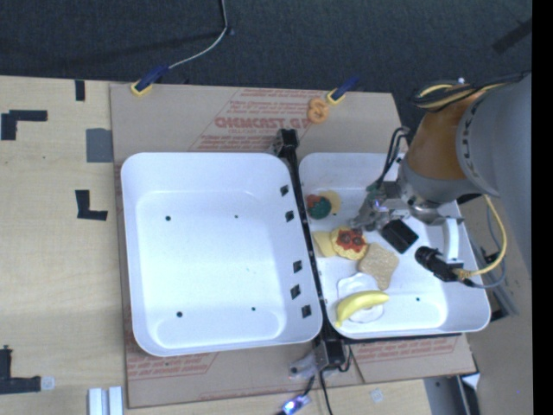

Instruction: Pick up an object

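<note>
My gripper hangs low over the right bin, just right of a red and yellow pizza slice toy. The fingers point down and left toward that toy. A green and red round toy lies at the bin's left wall above it. A tan cracker-like piece sits below the gripper. A yellow banana rests on a white piece near the bin's front.
The left bin stands beside the right one, split from it by a black divider. An orange round toy lies on the cardboard behind the bins. Cables loop off the wrist at the right.
</note>
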Available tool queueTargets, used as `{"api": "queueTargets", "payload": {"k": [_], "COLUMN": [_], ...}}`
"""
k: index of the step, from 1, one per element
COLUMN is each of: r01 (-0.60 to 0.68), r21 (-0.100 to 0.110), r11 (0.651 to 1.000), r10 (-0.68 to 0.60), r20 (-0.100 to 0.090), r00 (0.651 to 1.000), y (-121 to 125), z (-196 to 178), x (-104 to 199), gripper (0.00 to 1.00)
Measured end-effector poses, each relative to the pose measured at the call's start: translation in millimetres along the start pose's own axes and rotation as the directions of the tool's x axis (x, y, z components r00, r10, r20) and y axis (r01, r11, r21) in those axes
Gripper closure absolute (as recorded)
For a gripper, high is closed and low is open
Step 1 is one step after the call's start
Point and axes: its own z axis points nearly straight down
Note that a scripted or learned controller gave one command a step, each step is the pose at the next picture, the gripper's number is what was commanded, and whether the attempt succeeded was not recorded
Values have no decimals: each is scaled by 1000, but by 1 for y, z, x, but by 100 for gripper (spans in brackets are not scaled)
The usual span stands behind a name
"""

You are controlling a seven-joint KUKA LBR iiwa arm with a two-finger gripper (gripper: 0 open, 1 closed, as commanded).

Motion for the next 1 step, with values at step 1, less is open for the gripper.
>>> {"api": "queueTargets", "payload": {"k": [1], "r01": [-5], "r21": [-10], "r11": [1000], "r10": [5], "r20": [4], "r00": [1000], "y": [-95], "z": [5], "x": [9], "gripper": [100]}}
